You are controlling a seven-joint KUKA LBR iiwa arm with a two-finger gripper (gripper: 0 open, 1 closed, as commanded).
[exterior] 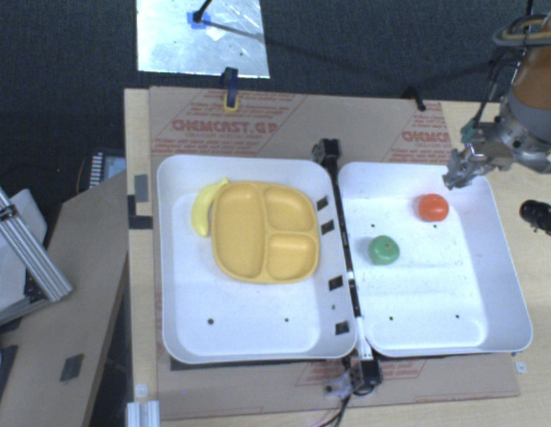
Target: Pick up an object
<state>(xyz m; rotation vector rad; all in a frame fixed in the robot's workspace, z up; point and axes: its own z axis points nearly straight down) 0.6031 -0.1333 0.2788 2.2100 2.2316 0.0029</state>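
Two shallow white bins sit side by side on a bench, and I take the black divider [342, 247] between them as the landmark for every place given here.

The left bin [182, 327] lies to the left of the divider. It holds one yellow tray [262, 231] with three compartments, set near the divider in the bin's upper half. One banana [202, 207] lies touching the tray's side farthest from the divider, its long axis running roughly up and down the view.

The right bin [453, 318] lies to the right of the divider. It holds two small round things. One orange ball [433, 207] sits well to the right of the divider, toward the bin's far edge. One green ball [384, 250] sits just right of the divider, nearer the viewer than the orange one, and the two are apart.

One grey arm reaches in from the right. Its gripper [459, 174] hangs over the right bin's far right corner, farther from the divider than either ball. Nothing is seen between its fingers, and the view is too small to tell whether they stand apart or together.

The relation that matters: the orange ball lies just beside the gripper, down and toward the divider from it. The green ball lies farther along the same line. Both being round, neither has a long axis, so I judge the orange ball the likelier target, needing a short move toward the divider and down.
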